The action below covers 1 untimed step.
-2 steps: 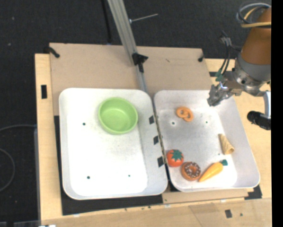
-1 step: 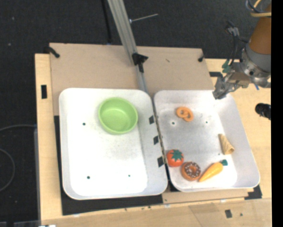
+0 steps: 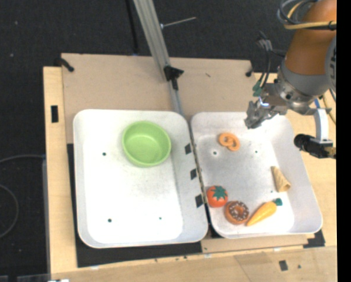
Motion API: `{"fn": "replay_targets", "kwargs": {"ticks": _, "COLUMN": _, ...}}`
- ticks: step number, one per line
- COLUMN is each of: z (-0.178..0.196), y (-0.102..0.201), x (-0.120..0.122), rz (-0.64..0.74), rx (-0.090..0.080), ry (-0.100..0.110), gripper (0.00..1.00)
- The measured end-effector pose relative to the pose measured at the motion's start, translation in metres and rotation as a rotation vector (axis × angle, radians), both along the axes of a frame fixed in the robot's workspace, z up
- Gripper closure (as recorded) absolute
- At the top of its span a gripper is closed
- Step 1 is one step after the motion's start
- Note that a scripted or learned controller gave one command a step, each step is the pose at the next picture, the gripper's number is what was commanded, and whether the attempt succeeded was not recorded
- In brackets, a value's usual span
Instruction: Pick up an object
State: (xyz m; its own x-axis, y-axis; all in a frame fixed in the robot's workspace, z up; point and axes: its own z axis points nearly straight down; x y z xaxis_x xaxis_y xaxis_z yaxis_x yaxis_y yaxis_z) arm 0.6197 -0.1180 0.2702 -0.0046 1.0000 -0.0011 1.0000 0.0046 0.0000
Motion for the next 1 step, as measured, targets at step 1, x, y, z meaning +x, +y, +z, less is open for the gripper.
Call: {"fn": "replay_targets", "kwargs": {"ticks": 1, "z": -0.0017, "y": 0.0521, "x": -0.0168, "rz": 0.002, "rx": 0.001, "ry": 0.000, "gripper": 1.00}}
